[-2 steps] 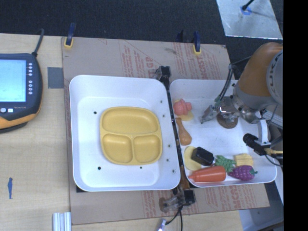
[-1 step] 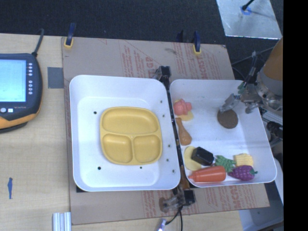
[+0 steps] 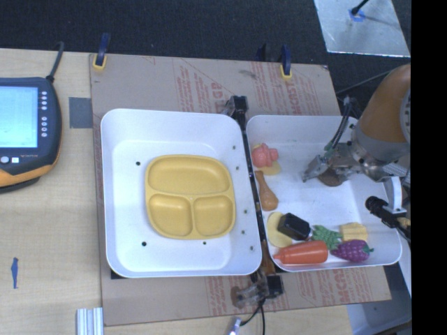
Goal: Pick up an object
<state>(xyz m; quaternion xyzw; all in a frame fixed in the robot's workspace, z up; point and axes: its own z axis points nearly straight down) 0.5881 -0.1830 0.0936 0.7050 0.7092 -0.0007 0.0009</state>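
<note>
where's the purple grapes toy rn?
In the camera view, the purple grapes lie in the near right corner of the right bin, just below a yellow block and right of the carrot.

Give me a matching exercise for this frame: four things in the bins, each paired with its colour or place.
Things:
1. divided tray
2. grapes
3. carrot
4. hand

Descriptions:
A. purple, right bin's near right corner
B. yellow, in the left bin
C. over the right bin's far right part
D. orange-red, along the right bin's near edge

Pairs: 1-B, 2-A, 3-D, 4-C
</note>
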